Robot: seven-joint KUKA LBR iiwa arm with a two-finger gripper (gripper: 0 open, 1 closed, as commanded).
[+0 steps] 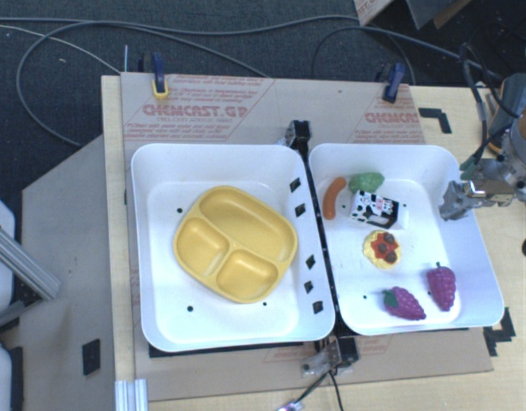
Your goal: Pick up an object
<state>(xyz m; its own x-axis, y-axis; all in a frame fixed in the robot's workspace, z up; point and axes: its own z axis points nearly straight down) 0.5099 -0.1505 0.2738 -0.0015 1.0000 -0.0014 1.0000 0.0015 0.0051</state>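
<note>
The right bin [469,255] holds several toy foods: an orange carrot with a green top [335,195], a black-and-white cow-patterned block [374,207], a small yellow pizza slice with red topping [382,249], and two purple grape bunches [403,303] [442,286]. My gripper [456,202] hangs at the right rim of this bin, well to the right of the block and above the grapes. Nothing shows between its fingers.
The left bin [152,229] holds a yellow divided plate [236,243]. A black divider with clips [310,229] runs between the bins. Clamps [159,80] [393,82] hold the board at the back. Cables lie on the dark floor behind.
</note>
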